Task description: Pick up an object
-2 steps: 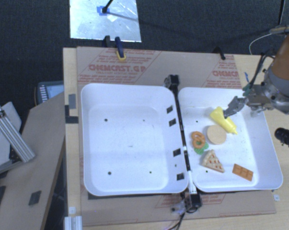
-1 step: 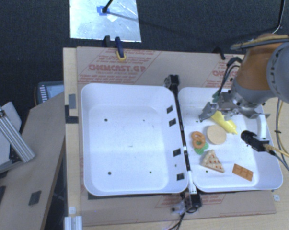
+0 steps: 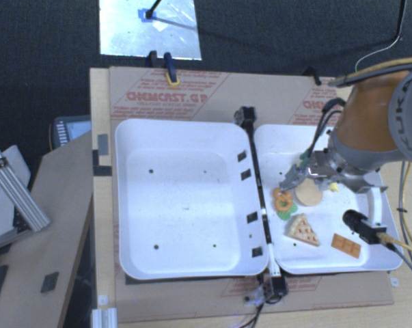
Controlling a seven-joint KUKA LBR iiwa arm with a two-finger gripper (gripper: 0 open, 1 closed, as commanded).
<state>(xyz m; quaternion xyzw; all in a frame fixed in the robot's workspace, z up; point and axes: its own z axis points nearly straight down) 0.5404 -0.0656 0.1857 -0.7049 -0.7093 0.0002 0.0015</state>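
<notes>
An orange-and-green ring toy (image 3: 283, 202) lies in the right bin (image 3: 287, 139) near its left wall. A tan round disc (image 3: 308, 196) sits just beside it on the right, a pizza-slice toy (image 3: 303, 231) lies nearer the front rim, and a brown cracker piece (image 3: 346, 245) lies further right. The gripper (image 3: 291, 181) hangs close over the ring toy and disc, but whether it is open or closed cannot be told. The left bin (image 3: 185, 149) sits alongside, and both rest on a cardboard sheet (image 3: 192, 94).

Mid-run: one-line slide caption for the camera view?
Gripper over the right bin, which contains an orange-green ring, tan disc, pizza wedge and cracker.
</notes>
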